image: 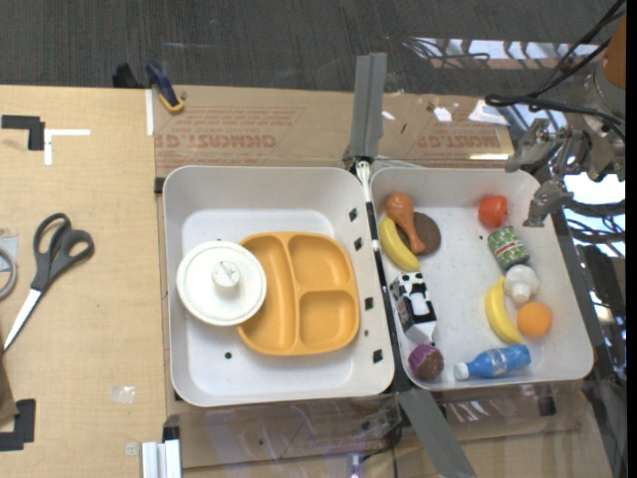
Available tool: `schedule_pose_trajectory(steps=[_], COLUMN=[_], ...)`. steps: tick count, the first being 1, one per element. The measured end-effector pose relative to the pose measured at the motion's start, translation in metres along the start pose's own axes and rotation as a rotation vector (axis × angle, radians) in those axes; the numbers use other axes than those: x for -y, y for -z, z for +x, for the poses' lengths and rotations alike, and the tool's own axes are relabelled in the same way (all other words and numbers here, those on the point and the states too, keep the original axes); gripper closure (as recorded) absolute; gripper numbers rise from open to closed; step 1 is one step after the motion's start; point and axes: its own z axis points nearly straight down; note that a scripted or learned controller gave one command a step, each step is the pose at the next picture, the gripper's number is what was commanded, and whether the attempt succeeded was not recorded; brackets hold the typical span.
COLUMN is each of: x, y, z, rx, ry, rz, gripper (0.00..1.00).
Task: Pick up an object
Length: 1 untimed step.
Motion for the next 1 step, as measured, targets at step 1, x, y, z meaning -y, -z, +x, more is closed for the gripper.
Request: schedule_pose_trajectory(steps=[1], x=[0.0101], y=[-0.1256], z=[0.0383], rx=[0.000], ry=[-0.076], rz=[0.000], gripper=[0.00])
